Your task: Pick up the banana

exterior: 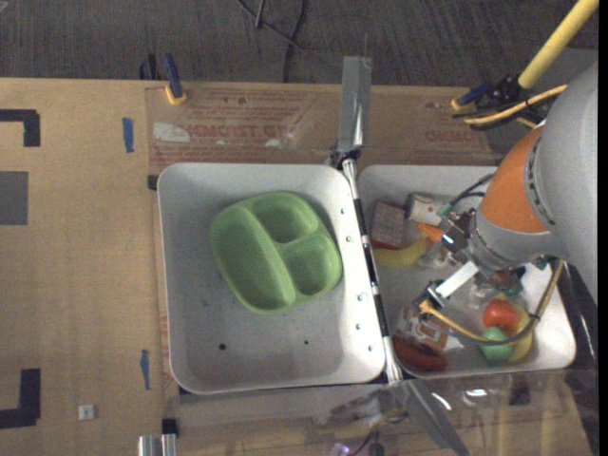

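The banana (pixel 403 253) is a yellow curved piece lying in the right bin (pixel 566 350) near its left wall, just below a brown box (pixel 388 221). Its right end is hidden under my gripper (pixel 449 259). The gripper hangs low over the middle of the right bin, right beside the banana, below the arm's orange band (pixel 508 198). Nothing shows clearly between the fingers.
The left bin (pixel 190 331) holds a green divided plate (pixel 276 250). Crowded around the gripper in the right bin are a small bottle (pixel 424 206), a snack packet (pixel 424 327), a red sausage (pixel 419 355), a red tomato (pixel 502 313) and a green fruit (pixel 494 344). A yellow cable (pixel 475 329) loops there.
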`<state>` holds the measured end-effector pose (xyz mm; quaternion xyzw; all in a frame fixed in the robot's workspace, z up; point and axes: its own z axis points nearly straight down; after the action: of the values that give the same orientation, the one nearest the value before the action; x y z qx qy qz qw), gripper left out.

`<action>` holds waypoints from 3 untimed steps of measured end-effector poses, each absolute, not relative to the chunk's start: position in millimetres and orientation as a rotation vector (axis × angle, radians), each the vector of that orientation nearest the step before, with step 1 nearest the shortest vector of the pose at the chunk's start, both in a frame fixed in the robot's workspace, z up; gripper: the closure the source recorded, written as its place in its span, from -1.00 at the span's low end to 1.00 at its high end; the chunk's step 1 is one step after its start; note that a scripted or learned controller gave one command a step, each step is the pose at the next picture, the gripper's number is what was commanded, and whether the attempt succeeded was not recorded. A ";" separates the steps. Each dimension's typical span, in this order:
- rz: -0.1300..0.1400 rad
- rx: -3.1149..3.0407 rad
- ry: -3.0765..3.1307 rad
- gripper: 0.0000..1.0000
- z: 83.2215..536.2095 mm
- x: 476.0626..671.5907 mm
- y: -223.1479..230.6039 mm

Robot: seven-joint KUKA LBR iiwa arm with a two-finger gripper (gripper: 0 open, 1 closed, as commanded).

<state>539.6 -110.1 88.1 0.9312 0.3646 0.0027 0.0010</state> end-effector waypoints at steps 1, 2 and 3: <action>-0.004 3.081 0.631 -1.00 89.3 500.4 -92.5; 0.017 3.122 0.320 -1.00 89.1 483.3 -92.7; 0.001 3.126 0.321 1.00 97.6 480.2 -92.3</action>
<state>480.2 -92.3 97.6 0.9948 0.1021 0.0004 -0.0002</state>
